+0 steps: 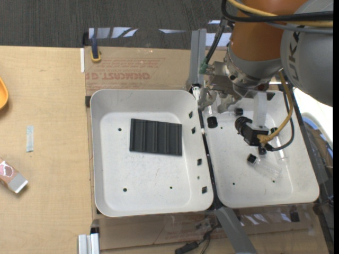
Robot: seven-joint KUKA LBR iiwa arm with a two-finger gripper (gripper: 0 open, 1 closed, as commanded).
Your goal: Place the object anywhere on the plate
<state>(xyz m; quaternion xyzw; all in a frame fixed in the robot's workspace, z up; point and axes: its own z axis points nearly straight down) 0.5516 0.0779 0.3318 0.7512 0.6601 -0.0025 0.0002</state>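
Far left edge: an orange item [2, 95] is cut off by the frame, resting on the bench [47, 89].
Left of the bins: a small grey strip [29, 138] is laid flat on the wood. Nearer the front, a pink-and-white block [11, 177] is seen lying at a slant, well apart from the strip.
Behind the bins: a cardboard sheet [127, 70] with mirrored print is spread under the rear rim of the left bin [106, 194].
Left bin: a dark ribbed plate [156, 137] is laid flat, slightly behind the middle of the bin floor. Nothing is carried on it.
Seam: the two bins are set touching, rim against rim.
Right bin [238, 194]: a small black piece [212, 122] is seen near the left wall.
Task object: a clear object [269, 165], hard to make out against the white floor, is placed right of the bin's middle, with a second small black bit just beside it. It is well apart from the plate, in the other bin.
Gripper [225, 100]: it is held low over the rear left part of the right bin, near the seam. Whether it is wide or narrow cannot be told, and nothing is seen held in it.
Arm [265, 25]: the orange band and grey casing are seen at the upper right, with cables looped around them.
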